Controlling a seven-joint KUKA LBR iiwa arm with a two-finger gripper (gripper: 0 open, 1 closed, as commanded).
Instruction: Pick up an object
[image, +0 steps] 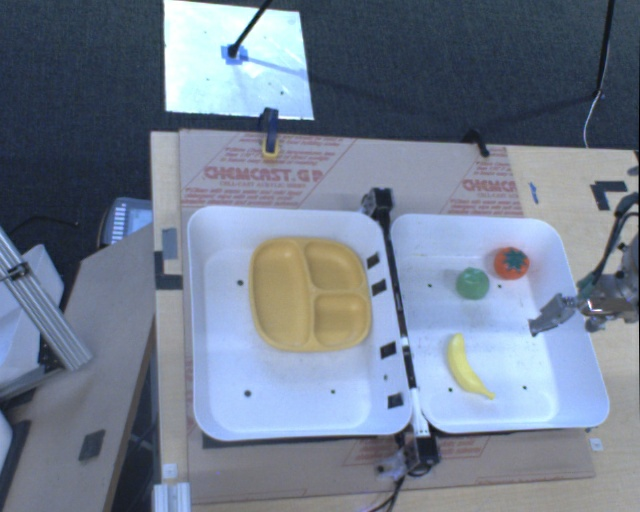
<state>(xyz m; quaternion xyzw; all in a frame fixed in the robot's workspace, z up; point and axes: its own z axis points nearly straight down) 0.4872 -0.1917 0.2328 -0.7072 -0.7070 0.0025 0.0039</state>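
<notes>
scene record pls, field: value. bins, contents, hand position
left bin: holds a yellow divided plate, three compartments
right bin: holds a banana, a green round fruit, an orange-red tomato
spacing: the three items lie apart, none touching
hand: at the right bin's right rim, nothing seen between its fingers
pick status: not yet done

One overhead camera looks slantwise down on both bins (230, 420).

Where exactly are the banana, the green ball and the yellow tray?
banana (468, 366), camera view, middle of its curved body.
green ball (473, 283), camera view, centre of its top.
yellow tray (282, 290), camera view, floor of its big compartment.
</notes>
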